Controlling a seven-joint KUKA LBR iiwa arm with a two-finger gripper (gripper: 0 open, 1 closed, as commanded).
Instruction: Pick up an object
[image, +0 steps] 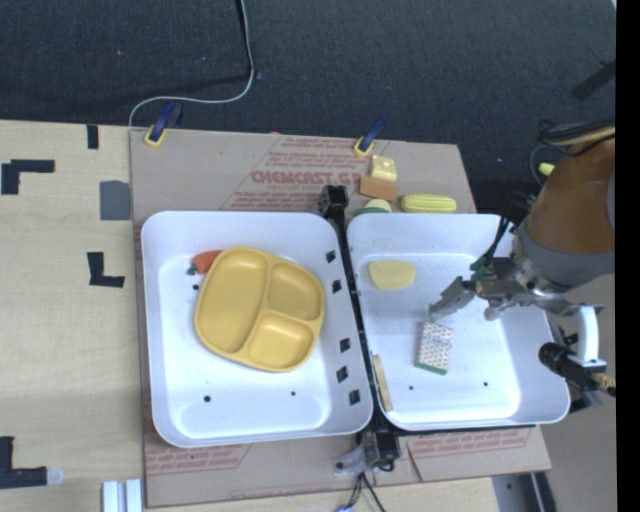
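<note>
In the right bin (500, 400) lie a patterned sponge-like block (434, 348) near the middle and a pale yellow flat piece (391, 275) at the upper left. A thin wooden stick (381, 382) rests along that bin's left wall. My gripper (470, 302) hangs over the right bin, just up and right of the patterned block, with its fingers (447, 299) spread apart and nothing between them. The left bin (250, 420) holds a yellow divided plate (261, 308) with an orange-red item (204, 262) peeking out at its upper left.
Behind the bins, on the cardboard, sit a tan block (380, 178), a yellow corn cob (429, 204) and a small pale-green object (376, 207). The arm's grey body and orange band (575, 215) overhang the right bin's right edge. Clips hold the cardboard at the back.
</note>
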